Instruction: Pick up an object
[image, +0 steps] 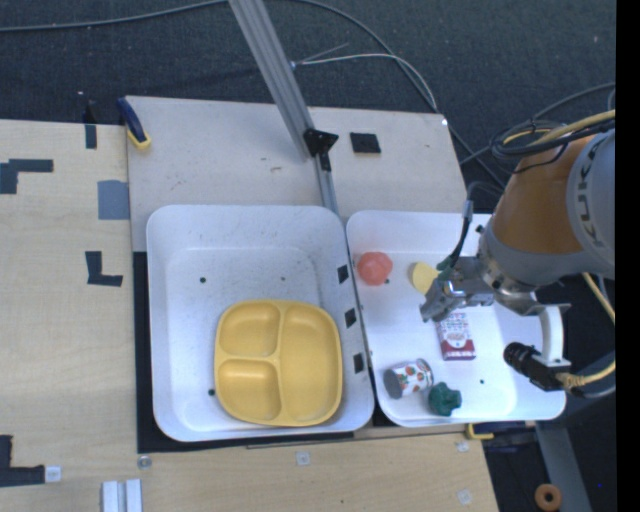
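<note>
Hand (443, 300), grip state impossible to tell from here, hangs in the right bin (500, 400) just above the red packet (457, 336), which lies lengthwise toward the near rim, directly below it.

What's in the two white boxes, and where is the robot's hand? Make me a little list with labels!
left bin: holds a yellow divided plate
right bin: holds the small things
pink ball: near the right bin's left wall, far end
yellow piece: right of the ball, beside the tool
red and white packet: middle of the right bin, just under the tool
small printed can: near edge, lying on its side
green toy: beside the can
tool: over the right bin, above the packet
</note>
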